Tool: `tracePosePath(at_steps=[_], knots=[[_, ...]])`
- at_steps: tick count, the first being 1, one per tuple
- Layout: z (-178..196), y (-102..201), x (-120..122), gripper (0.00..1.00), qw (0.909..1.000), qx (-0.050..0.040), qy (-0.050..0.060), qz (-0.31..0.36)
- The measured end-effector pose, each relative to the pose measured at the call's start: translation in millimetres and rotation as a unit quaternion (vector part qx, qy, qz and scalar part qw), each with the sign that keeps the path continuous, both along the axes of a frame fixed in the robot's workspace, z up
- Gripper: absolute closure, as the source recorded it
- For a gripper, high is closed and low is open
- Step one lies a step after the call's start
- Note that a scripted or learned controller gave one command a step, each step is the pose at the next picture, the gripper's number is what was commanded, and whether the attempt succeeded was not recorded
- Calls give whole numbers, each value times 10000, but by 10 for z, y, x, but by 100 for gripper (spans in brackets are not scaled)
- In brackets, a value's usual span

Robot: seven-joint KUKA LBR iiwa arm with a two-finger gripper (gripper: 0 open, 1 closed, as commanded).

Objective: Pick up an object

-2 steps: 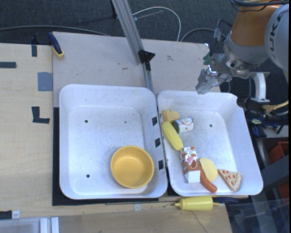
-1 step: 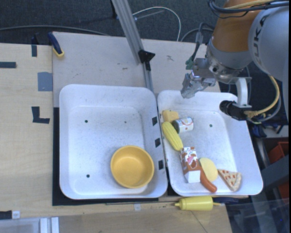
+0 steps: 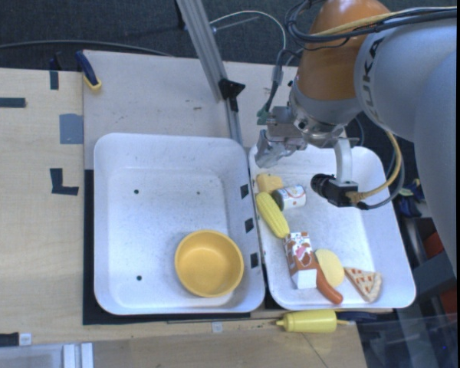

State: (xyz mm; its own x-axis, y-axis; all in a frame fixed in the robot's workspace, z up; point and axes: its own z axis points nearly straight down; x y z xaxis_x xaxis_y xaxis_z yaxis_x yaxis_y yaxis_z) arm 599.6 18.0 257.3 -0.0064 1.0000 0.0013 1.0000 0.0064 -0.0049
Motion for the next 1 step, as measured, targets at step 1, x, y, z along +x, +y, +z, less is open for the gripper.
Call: tracePosePath(at_steps=[1], knots=[[-236, 517, -70, 100, 10000, -2, 1, -1]])
